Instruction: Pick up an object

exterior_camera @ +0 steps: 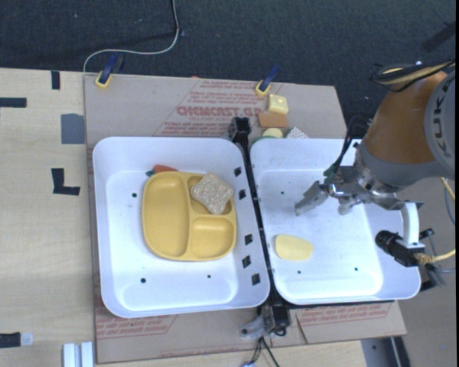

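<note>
Left bin (115, 228): plain white, dotted with a few small black marks.
Right bin (367, 281): the same white.
Divided plate (176, 220): yellow, inside the left bin.
Sponge-like block (212, 193): speckled tan, on the plate's upper right part.
Sliver behind the plate (162, 168): red-orange, at the plate's upper left edge.
Oval piece (293, 247): pale yellow, in the right bin.
Cardboard sheet (206, 109): light brown with red printed lettering, under both bins.
Clamps (107, 71): blue with yellow tips, at the cardboard's top edge.
Worktop (30, 228): pale wood grain with black tape marks.
Arm (405, 121): orange band, grey beyond it.
Pincer (315, 197): grey metal.
</note>
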